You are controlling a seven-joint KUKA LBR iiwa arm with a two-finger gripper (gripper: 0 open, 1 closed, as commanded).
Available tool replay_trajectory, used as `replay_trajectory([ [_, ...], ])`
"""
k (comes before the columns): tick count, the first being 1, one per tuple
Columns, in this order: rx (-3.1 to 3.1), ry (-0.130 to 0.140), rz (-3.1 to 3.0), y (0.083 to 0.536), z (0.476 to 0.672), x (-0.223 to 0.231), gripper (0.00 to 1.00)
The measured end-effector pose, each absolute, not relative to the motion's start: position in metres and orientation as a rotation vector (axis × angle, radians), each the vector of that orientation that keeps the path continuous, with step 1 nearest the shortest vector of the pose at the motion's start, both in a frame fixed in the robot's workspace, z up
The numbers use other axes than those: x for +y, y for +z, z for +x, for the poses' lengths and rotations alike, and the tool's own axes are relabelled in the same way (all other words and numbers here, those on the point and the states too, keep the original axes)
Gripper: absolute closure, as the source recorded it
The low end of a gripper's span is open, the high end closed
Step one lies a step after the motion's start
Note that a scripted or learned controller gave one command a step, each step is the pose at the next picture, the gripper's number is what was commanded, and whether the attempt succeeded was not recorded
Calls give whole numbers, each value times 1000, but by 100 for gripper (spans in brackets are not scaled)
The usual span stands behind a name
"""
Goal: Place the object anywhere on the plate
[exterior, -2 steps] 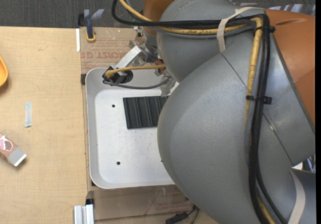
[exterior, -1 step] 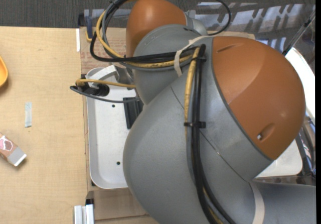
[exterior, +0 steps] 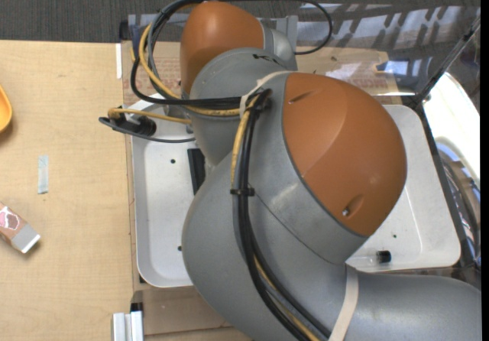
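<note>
Wooden counter (exterior: 69,102) at 9 o'clock; white bin (exterior: 157,209) mostly covered by grey-orange arm (exterior: 306,202). Fingers state: cannot tell. Task object hidden.

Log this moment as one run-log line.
arm: over white bin, blocking most of it | jaws: hidden | plate: unseen | wooden bench: orange item at left edge, small packet

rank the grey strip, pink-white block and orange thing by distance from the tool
From the tool, seen under the arm over the left bin:
1. grey strip, on the wood, left.
2. pink-white block, lower left, and orange thing, left edge: too close to call.
</note>
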State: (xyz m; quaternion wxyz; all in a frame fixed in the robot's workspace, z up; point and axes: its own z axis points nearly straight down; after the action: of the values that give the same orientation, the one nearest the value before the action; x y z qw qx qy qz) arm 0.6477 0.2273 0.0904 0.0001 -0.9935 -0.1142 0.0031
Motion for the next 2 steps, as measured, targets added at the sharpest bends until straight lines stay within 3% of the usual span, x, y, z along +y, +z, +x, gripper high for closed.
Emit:
replay_trajectory([
  [1,-349,9,-3123,100,649,224,100],
  [2,-714,6,-3063,264,643,218,100],
])
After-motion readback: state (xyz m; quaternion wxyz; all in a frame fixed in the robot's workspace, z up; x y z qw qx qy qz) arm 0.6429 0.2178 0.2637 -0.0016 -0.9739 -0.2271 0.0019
